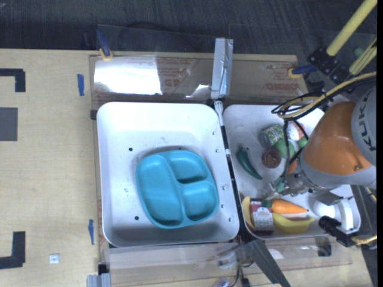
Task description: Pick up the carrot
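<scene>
Where bins (119, 160) sit, pale wood bench (42, 178), dark floor (179, 5)

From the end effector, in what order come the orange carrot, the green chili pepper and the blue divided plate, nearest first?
1. Orange carrot, just below the end effector in the right bin.
2. Green chili pepper, at the right bin's left side.
3. Blue divided plate, in the left bin.

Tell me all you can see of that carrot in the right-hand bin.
The carrot is small, orange and smooth, like a plastic toy. It lies on its side near the front of the right bin, thick end left, tapering to the right. It rests against a yellow banana, beside a small red and white box. The gripper hangs just above it.
</scene>
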You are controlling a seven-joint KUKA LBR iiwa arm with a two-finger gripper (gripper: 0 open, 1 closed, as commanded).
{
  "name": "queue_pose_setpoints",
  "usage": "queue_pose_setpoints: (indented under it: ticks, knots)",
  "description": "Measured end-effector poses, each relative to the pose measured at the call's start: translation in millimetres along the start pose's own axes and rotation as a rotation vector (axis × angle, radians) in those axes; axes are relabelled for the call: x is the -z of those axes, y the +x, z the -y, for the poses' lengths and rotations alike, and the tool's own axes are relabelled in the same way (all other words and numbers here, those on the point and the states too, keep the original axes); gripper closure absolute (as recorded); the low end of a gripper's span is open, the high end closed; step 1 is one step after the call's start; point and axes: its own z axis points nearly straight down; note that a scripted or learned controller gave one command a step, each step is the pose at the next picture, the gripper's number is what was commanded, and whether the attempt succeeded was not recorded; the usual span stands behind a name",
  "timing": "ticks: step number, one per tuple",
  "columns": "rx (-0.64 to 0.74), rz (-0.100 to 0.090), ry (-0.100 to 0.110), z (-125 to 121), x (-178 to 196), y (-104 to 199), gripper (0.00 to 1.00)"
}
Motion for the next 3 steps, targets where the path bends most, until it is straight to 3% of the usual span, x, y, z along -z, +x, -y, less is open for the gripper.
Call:
queue_pose_setpoints:
  ticks: [1,2,3]
  knots:
    - [-0.054,-0.004,0.010,-19.1,87.2,7.8,1.00]
    - [-0.055,-0.005,0.014,-18.2,85.5,7.7,0.00]
    - [0.109,-0.001,0.004,-26.7,-10.9,-18.1,0.00]
